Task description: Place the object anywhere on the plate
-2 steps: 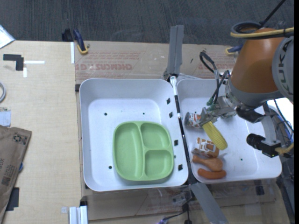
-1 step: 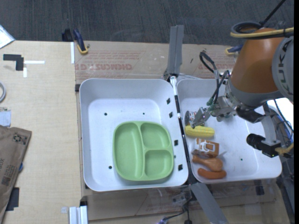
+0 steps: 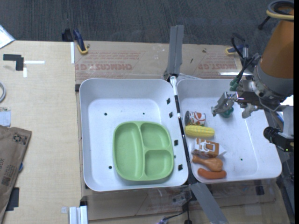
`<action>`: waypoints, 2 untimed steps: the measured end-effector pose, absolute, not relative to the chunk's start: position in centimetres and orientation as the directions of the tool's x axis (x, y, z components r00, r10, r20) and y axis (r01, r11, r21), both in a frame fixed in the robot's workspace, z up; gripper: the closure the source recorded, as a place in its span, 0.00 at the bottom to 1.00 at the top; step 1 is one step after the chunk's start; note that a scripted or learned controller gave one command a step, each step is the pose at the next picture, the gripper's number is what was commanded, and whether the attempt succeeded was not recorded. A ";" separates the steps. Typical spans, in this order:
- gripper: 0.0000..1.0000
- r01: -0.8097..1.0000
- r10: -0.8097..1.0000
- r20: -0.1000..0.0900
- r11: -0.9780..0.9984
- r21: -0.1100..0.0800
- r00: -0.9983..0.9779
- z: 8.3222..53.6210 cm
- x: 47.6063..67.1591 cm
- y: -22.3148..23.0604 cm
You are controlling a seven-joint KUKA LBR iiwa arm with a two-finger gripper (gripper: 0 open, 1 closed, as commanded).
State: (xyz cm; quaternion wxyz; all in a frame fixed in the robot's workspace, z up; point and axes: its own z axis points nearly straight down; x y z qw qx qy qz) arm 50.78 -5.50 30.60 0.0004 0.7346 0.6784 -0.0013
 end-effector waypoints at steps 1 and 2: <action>0.00 0.999 0.999 -0.003 0.037 -0.002 -0.037 35.0 53.9 -2.9; 0.00 1.000 1.000 -0.002 0.019 -0.004 -0.019 31.7 51.1 1.3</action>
